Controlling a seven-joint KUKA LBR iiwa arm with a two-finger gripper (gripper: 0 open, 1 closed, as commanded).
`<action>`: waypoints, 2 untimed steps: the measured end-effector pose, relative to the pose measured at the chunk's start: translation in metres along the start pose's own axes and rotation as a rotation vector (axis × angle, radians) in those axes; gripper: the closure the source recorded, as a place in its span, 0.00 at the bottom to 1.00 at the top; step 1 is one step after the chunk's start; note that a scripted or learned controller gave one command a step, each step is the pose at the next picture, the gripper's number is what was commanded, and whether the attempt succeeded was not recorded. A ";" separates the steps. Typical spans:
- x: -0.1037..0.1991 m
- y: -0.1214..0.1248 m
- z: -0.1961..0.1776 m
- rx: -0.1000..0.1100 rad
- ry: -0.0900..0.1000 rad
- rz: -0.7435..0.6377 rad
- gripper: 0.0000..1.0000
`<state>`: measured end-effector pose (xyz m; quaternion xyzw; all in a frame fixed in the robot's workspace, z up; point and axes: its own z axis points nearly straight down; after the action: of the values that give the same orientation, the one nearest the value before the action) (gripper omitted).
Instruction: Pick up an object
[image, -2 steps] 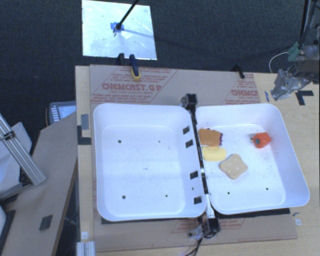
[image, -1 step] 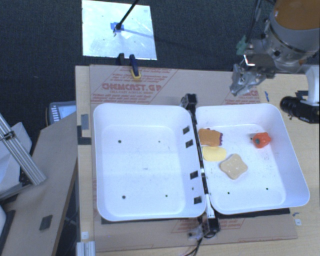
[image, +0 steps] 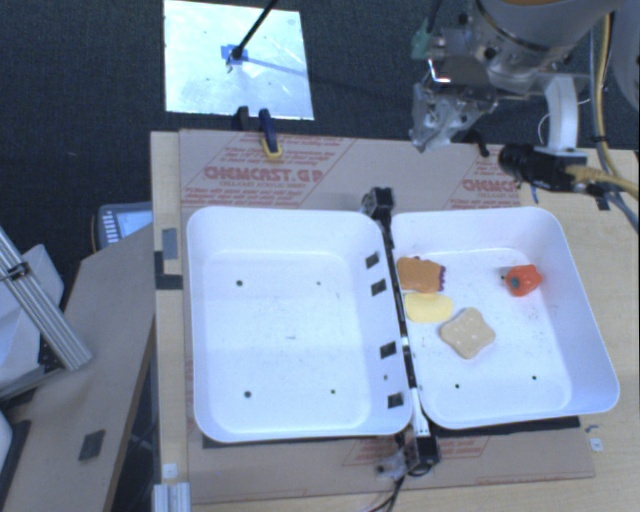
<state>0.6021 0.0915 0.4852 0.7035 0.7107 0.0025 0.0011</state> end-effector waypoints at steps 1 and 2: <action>0.095 0.007 0.026 0.005 0.001 -0.003 1.00; 0.146 0.015 -0.004 -0.001 0.002 0.001 1.00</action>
<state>0.6158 0.2377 0.4893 0.7039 0.7103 0.0033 0.0007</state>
